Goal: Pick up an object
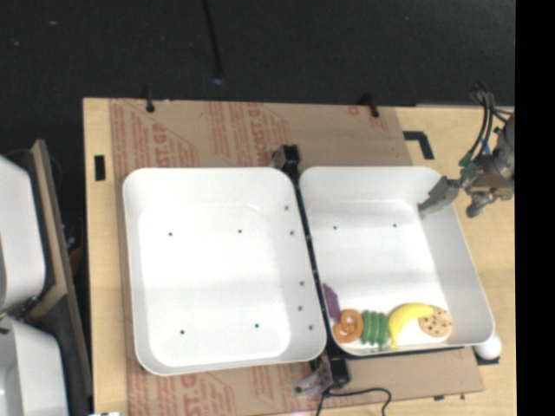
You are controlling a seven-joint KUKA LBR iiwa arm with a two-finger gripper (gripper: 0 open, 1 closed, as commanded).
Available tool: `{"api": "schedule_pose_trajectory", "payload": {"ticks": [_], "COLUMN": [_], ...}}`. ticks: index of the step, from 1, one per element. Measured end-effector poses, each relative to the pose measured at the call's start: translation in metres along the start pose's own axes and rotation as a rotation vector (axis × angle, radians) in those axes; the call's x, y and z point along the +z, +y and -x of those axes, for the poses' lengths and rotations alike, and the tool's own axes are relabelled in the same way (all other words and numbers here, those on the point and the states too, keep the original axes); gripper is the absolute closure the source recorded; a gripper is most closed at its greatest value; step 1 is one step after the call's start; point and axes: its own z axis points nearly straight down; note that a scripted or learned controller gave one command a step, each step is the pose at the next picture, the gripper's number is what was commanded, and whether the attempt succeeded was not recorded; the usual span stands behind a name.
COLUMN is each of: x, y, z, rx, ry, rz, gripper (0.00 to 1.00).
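Several small toy foods lie along the near edge of the right bin: an orange pretzel, a green ridged piece, a yellow banana and a speckled cookie. A thin purple piece lies against the bin's left wall. My gripper hovers over the far right rim of this bin, well away from the food. It is open, with nothing between its two grey fingers.
The left bin sits beside the right one on a cardboard sheet. Black clips join the bins at the far and near ends. White containers stand at the far left, past the bench edge.
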Motion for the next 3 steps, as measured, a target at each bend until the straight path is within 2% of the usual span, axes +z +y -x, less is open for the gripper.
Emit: {"api": "schedule_pose_trajectory", "payload": {"ticks": [1, 2, 3], "x": [-0.011, 0.017, 0.009], "y": [0.0, 0.007, -0.004], "z": [0.001, -0.015, -0.039], "rx": [0.0, -0.001, -0.002], "ry": [0.0, 0.0, 0.001], "rz": [0.001, -0.002, 0.0], "gripper": [1.0, 1.0, 1.0]}}
